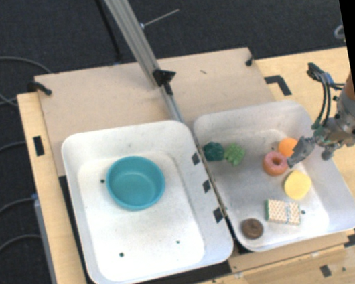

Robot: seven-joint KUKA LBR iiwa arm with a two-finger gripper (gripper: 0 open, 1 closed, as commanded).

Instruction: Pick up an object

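The right bin point(342, 207) holds several small items. They are a pink ring point(276, 163), an orange ball point(288, 146), a yellow round piece point(297, 185), a patterned packet point(283, 211), a brown disc point(252, 228), a dark green lump point(214, 152) and a light green one point(235, 155). My gripper point(313, 152) hangs over the bin's right side, just right of the orange ball and above the yellow piece. Its fingers are spread open, nothing between them; the left fingertip point(299, 154) is close to the ball and ring.
A teal bowl point(135, 182) sits in the left bin point(74, 156). A slanted metal rail point(134, 33) runs from the top down to the seam between the bins. Cables lie on the dark floor at the left.
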